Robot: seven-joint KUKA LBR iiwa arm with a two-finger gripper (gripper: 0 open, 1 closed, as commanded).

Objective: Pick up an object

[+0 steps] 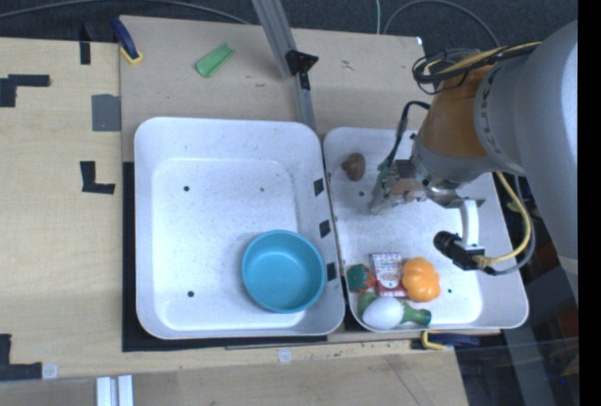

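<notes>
The gripper (383, 198) hangs low in the right bin (488, 301), just beside a brown lump (353, 166); whether it is apart or together cannot be told.

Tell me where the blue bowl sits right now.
The blue bowl sits in the left bin, at its lower right corner, close to the wall shared with the right bin.

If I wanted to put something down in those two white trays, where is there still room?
Most room is in the left white bin: its whole floor is bare apart from the round blue bowl near its front right corner. The right white bin is crowded: the gripper hangs over its middle, a small brown lump lies at the back, and toy foods fill the front.
</notes>
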